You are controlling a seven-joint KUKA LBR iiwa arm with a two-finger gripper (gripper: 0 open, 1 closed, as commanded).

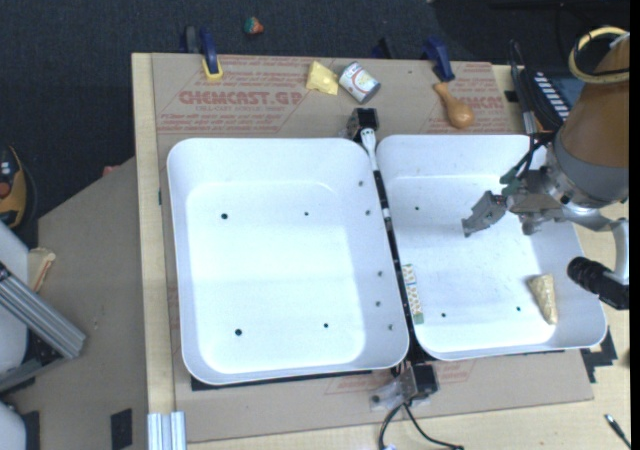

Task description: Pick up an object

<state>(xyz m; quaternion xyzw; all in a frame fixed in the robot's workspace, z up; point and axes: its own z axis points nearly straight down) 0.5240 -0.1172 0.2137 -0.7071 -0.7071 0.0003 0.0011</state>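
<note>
My gripper (505, 219) hangs over the upper middle of the right bin (440, 170). Its two dark fingers (481, 215) are spread apart with nothing between them, so it is open. A tan wedge-shaped object (543, 297) lies near the bin's lower right corner, below and to the right of the gripper. A thin patterned strip (411, 294) rests against the bin's left wall, below and left of the gripper.
The left bin (190, 178) sits beside the right one. On the cardboard behind the bins lie a yellow piece (322, 79), a small white and grey cylinder (359, 83), a wooden piece (455, 106) and a black-and-white tool (365, 128).
</note>
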